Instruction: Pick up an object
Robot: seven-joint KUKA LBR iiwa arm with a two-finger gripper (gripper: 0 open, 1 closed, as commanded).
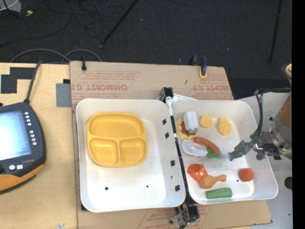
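Hovering low over the right bin (248, 106), the gripper (237, 152) held nothing; whether it was open I could not tell. It sat between the hotdog (207, 144) and tomato (246, 174), likely lining up a grasp.

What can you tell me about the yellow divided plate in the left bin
The yellow divided plate looks like smooth plastic, a rounded rectangle with a raised rim and three compartments: one long one across the far side, two smaller ones nearer the camera. It lies flat and upright on the floor of the left bin, toward its far left part, with nothing in it.
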